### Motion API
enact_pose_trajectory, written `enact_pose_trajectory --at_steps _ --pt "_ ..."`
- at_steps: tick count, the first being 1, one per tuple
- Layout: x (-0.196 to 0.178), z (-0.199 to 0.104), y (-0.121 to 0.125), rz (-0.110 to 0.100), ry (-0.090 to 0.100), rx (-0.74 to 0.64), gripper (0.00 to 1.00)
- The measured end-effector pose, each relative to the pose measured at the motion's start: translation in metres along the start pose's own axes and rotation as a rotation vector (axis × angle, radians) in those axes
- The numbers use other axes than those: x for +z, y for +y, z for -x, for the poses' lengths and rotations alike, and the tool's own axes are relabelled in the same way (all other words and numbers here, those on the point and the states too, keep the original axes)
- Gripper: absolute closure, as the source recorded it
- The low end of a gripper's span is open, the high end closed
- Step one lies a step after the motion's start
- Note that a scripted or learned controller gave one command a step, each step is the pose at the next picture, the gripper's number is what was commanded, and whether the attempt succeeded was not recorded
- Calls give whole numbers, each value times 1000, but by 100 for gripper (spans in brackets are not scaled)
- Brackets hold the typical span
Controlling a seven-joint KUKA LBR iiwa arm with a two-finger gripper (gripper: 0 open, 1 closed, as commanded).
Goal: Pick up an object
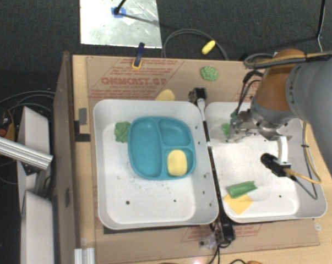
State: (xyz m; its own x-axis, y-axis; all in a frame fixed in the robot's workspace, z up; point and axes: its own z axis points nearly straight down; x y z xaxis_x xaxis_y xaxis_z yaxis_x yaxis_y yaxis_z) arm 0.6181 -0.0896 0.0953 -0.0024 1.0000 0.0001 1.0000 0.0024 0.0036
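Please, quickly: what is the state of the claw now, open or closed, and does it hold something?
Claw: it cannot be told; it is low in the right bin.

- A silver sheet [119, 15] lies on the dark floor at 12 o'clock from the bench.
- A brown cardboard panel [134, 79] printed with red lettering sits under the bins.
- A blue-and-yellow clip [139, 56] grips the cardboard's far edge.
- A yellow piece [208, 47] and a green knobbly piece [209, 73] rest at 12 o'clock from the right bin [311, 205], outside it.
- A metal bar [20, 152] lies at 9 o'clock from the left bin [108, 202].
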Motion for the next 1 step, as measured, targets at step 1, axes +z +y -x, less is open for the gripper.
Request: enact_pose_trajectory --at_steps 1 --pt "-164 -2 10 13 -2 -3 100"
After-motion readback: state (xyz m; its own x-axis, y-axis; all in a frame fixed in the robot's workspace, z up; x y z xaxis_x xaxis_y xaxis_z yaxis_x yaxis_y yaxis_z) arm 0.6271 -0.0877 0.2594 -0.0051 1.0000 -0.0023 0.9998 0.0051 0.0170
